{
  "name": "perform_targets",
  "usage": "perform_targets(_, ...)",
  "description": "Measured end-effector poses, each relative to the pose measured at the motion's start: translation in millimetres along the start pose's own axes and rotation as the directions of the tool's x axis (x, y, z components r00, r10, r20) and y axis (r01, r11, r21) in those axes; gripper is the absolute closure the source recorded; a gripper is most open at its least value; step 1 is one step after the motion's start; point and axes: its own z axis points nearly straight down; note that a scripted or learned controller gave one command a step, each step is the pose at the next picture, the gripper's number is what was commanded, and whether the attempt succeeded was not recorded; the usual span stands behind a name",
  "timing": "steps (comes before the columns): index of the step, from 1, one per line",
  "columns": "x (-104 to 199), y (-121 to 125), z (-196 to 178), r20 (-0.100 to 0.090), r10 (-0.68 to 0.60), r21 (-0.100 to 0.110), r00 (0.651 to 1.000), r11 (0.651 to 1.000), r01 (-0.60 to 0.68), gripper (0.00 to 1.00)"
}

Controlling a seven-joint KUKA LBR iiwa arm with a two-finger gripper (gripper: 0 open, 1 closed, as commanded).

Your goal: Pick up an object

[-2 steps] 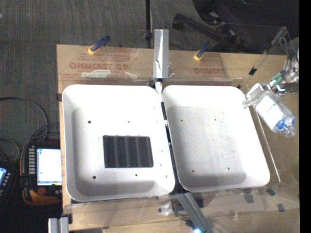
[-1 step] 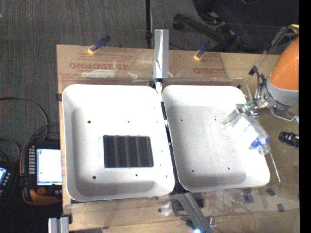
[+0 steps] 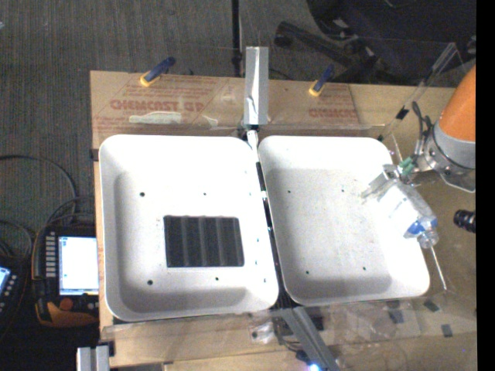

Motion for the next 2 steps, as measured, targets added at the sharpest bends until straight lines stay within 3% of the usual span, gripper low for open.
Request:
perform_targets(1, 20.3, -26.9, -73.9, 0.002, 0.105, 0.001, 0.995, 0.995, -0.105, 0.00)
perform_targets(2, 5.2, -28.5, -177.5, 0.004, 0.341, 0.001, 0.940, 0.940, -0.341, 0.00)
